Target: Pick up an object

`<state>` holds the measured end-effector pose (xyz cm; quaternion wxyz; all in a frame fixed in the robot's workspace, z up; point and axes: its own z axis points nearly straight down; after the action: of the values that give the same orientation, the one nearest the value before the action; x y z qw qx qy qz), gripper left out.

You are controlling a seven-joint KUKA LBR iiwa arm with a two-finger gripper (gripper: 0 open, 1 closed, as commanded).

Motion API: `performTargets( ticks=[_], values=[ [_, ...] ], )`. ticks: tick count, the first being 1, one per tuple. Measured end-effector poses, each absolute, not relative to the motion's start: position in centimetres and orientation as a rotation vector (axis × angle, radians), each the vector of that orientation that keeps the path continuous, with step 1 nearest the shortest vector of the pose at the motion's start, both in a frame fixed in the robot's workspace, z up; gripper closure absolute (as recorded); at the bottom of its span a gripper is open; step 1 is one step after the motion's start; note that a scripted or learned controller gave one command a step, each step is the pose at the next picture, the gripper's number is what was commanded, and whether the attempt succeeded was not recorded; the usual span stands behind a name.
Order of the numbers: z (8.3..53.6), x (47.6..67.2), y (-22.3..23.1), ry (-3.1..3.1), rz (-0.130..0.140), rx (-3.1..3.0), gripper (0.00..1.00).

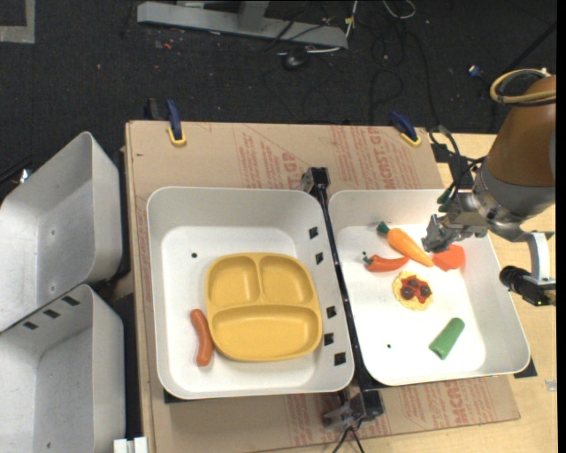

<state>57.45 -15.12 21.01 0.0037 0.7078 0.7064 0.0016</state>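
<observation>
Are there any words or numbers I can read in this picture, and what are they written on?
Faint red printed lettering runs across the brown cardboard sheet under the two shallow white bins; it is upside down and too blurred to read.
More red print sits on the cardboard's front edge, also unreadable.
The yellow divided plastic plate and the toy foods carry no text.

Far up and left of the fingers [439, 232], a dark speckled floor [80, 80] carries loose black cables [389, 66] and a grey metal bar [239, 22]. Brown printed cardboard [265, 150] covers the desk, clipped at its far edge by two blue-and-yellow clamps [175, 124].
</observation>
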Motion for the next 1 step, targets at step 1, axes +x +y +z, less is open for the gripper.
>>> performTargets(
  ticks=[1],
  values=[
    [26.24,57.37,-16.17,2.214,0.005,2.218,1.0]
  ],
)
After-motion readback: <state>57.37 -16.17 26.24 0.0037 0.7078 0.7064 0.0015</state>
